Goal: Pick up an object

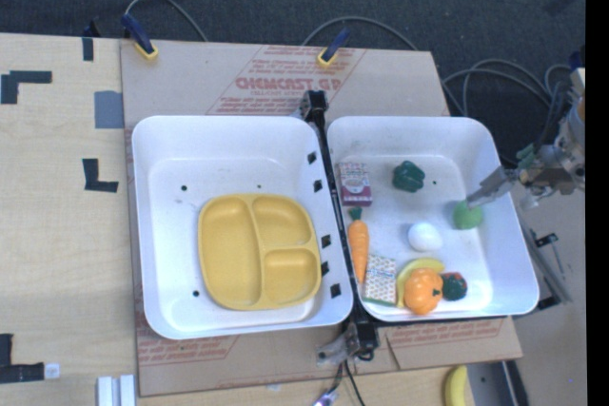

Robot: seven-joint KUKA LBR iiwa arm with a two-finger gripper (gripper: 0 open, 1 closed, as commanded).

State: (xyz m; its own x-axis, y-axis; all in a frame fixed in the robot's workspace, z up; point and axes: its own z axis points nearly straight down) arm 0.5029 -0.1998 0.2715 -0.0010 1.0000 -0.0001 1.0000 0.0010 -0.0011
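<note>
Light-green lump [467,217] is lying in the right bin [476,130], near its right wall and well apart from the other items. It is looking roundish and blurred, so no long axis or pointing direction can be told.

Going left to right: left bin [138,204] is holding a yellow divided tray [259,250], which is lying flat in its middle. In the right bin, a small pink-and-white box [355,183] is sitting by the left wall. An orange carrot [359,245] is lying just below it, long axis running up-down in the view. A checkered packet [382,279] is lying just beside the carrot's lower end. A dark green pepper [408,175] is sitting toward the far side, and a white egg [424,236] is sitting mid-bin. An orange fruit [423,292] is touching a yellow slice [422,267], with a red-and-green item [454,285] just beside it.

Gripper [473,199] is reaching in slantwise from the right, its tip hanging just above the lump's upper edge, touching or nearly so. Whether it is released or clenched cannot be told.
</note>
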